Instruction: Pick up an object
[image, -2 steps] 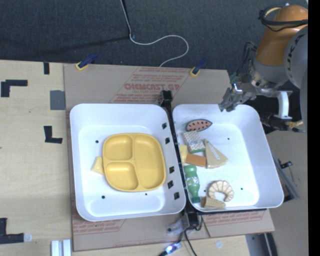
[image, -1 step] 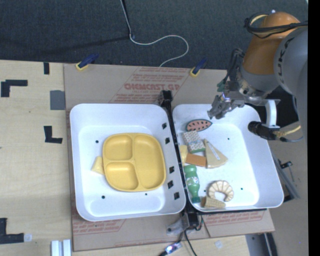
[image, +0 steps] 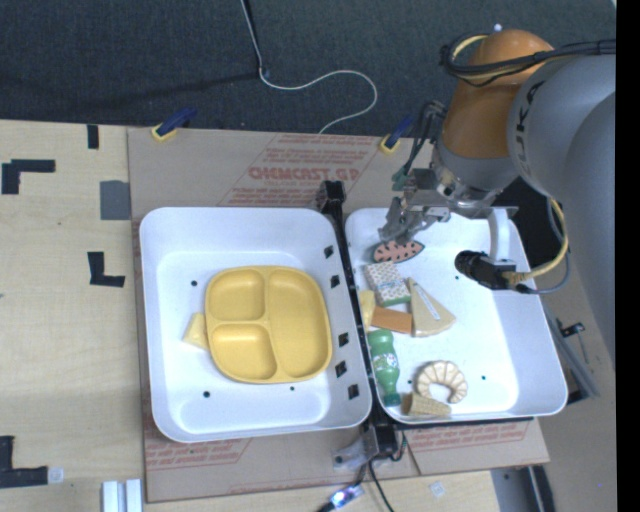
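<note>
Wooden bench (image: 60, 300) with black tape marks, dark carpet (image: 130, 50) behind, white cable (image: 320, 80)

Bench (image: 60, 380) w/ cardboard sheet (image: 290, 170), 2 white bins (image: 165, 240) on it.

The arm (image: 575, 110) is a thick, smooth grey tube with rounded joints, and a glossy orange band (image: 490, 90) wraps it above the wrist, with thin black cables looping over the top of that band. Below the band sits a cluttered metal wrist block of grey and silver parts, and the gripper (image: 402, 228) under it ends in slim dark fingers. Beside the fingers, a short black cylinder (image: 483, 268) sticks out, trailed by a yellowish cable.
</note>
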